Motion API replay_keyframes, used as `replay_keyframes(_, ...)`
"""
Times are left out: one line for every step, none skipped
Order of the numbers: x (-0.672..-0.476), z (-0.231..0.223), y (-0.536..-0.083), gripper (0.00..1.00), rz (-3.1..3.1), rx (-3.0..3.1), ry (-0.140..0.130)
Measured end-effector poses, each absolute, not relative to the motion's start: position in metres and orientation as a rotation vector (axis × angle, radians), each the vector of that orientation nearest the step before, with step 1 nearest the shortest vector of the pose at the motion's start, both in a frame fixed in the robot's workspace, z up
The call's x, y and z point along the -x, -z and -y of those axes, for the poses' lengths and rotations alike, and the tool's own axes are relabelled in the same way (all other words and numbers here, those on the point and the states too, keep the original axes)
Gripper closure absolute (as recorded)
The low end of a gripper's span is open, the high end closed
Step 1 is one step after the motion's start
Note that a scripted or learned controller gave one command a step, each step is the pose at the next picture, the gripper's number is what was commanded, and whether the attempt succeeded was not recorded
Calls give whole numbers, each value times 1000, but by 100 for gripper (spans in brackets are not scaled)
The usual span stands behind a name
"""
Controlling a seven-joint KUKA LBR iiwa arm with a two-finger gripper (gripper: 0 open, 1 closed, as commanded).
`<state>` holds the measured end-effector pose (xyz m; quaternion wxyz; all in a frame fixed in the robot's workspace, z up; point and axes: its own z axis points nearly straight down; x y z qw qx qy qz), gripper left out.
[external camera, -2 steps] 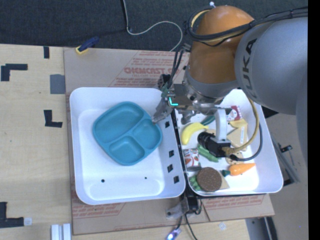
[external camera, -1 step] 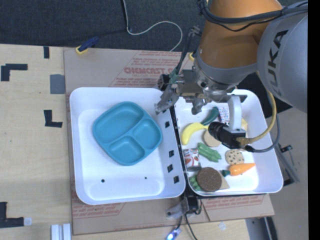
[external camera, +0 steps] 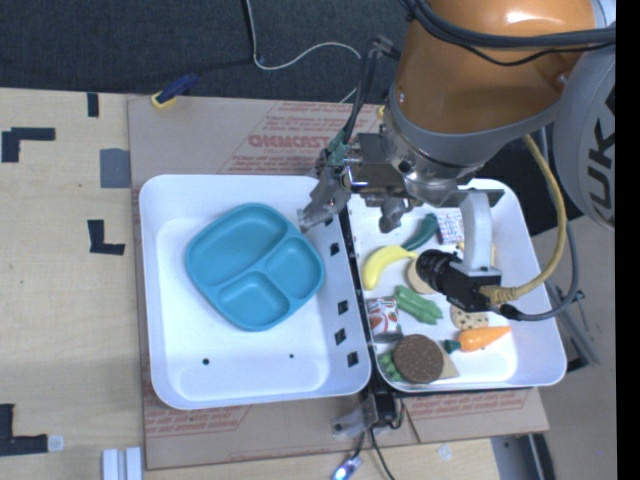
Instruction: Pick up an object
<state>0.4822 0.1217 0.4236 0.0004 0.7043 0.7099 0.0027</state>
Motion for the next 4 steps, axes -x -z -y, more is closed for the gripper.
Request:
replay_keyframes(-484, -140, -495, 0, -2225, -2214, -10)
replay_keyframes(-481, -146, -305, 0, -2228, -2226, 25)
replay_keyframes(-483, -146, -323, 100, -2227, -2219, 7)
replay_keyframes(-483, -147, -333, 100, -2229, -2219, 9)
